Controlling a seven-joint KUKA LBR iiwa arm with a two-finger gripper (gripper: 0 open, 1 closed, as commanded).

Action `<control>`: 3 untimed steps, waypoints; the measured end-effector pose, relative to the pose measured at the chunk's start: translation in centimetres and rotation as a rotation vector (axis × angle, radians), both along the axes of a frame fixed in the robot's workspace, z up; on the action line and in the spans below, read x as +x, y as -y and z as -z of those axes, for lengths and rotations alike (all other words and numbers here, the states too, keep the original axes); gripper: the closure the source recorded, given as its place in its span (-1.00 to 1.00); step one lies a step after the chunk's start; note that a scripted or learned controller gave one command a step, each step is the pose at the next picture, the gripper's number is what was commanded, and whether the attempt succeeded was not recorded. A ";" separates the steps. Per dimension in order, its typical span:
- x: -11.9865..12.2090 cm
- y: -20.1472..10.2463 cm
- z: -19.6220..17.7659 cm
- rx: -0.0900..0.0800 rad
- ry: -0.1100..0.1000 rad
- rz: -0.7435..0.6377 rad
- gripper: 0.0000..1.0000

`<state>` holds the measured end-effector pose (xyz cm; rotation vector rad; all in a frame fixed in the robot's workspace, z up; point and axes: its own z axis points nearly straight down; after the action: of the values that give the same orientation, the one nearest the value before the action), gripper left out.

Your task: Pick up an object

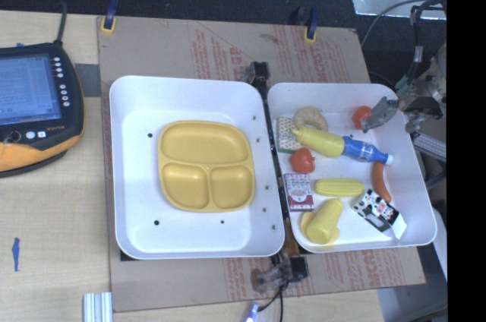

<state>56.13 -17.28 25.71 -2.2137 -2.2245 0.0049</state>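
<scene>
While reaching over the right bin (410, 161) at its far right corner, resting the gripper (380, 114) just beside a small, round, red object (361, 115), perhaps touching. Hiding the object's right edge; blurring too much to tell whether clenched or released.

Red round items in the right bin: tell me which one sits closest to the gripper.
The red tomato-like piece at the right bin's far edge, just left of the gripper. The other red piece lies near the bin's left side, below the yellow bottle.
</scene>
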 end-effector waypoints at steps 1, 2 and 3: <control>6.6 2.5 15.4 0.000 -0.006 -0.002 -1.00; 9.5 -1.4 16.5 -0.001 0.001 -0.003 -1.00; 9.5 0.4 16.4 -0.001 0.004 0.002 -1.00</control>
<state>65.66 -17.71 9.26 -2.2179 -2.2252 0.0016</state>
